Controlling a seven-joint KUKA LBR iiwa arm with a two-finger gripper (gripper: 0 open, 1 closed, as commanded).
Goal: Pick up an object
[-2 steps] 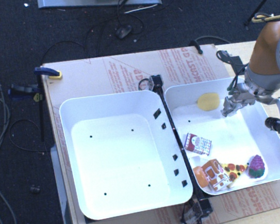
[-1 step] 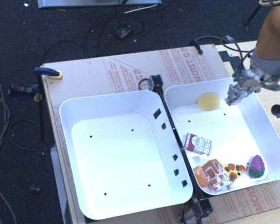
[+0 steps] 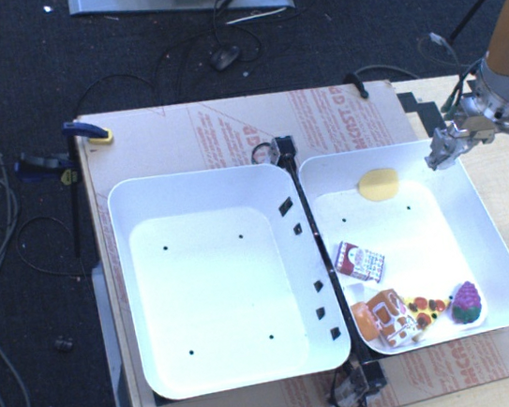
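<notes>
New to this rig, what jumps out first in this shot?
The color in the right bin: a yellow round object near its far edge, a small red carton mid-bin, and an orange-and-white box and purple grape cluster crowded along its near edge. The tool hangs over the right bin's far right corner, near the yellow object.

Left of the jaws, two white bins (image 3: 202,185) sit side by side on a cardboard sheet (image 3: 224,128), a blue clamp (image 3: 87,131) farther left.
</notes>
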